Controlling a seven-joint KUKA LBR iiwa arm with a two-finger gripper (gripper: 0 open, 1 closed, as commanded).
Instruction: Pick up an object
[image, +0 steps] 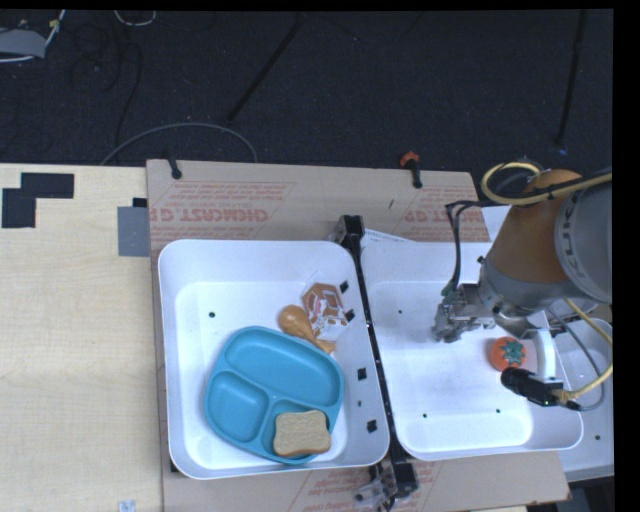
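My gripper (452, 322) hangs over the right bin (440, 420); I cannot tell its state. The round tomato (507, 353) sits just right, showing no long axis.

We're looking down on a pale wood bench (70, 340), and flat on it lies a brown cardboard sheet (300, 205) with red print. On that sheet we've got two shallow white bins touching side by side: the left bin (185, 300) sits nearest the bare wood, the right bin (450, 420) just past it. Away from the left bin, on the bare wood, a grey square (132, 230) and black patches (35, 195) lie flat
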